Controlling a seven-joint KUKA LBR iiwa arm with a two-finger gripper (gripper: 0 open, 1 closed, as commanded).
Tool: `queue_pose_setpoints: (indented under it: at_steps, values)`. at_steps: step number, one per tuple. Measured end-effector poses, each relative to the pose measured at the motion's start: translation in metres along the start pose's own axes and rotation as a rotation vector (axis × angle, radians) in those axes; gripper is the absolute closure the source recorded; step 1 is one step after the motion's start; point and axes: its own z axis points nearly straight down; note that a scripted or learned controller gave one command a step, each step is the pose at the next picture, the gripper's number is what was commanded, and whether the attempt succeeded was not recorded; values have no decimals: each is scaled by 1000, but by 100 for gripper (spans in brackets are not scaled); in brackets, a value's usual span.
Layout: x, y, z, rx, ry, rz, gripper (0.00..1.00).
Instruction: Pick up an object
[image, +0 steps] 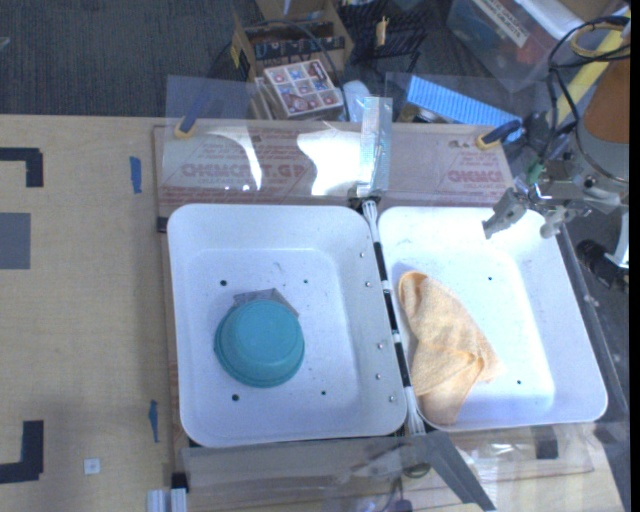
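Observation:
A teal bowl (260, 343) sits upside down in the left bin (200, 240), partly over a grey scrap. An orange-yellow cloth (441, 343) lies crumpled along the left side of the right bin (560, 300). My gripper (524, 214) hangs over the far right corner of the right bin, well away from the cloth. Its two fingers stand apart, open, with nothing between them.
A clear plastic wall with clamps runs behind both bins. Boxes, a blue pad and cables lie beyond it. The arm's body and cables crowd the upper right. The wooden bench extends to the left with black and blue tape marks.

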Motion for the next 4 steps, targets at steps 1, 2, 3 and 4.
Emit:
queue_pose_setpoints:
  at_steps: [1, 2, 3, 4]
  values:
    - [8, -44, 118, -1, -1, 33, 0]
    - [3, -97, 167, -14, -1, 3, 0]
    - [28, -107, 166, -18, -6, -83, 0]
    - [29, -106, 156, -20, -3, -83, 100]
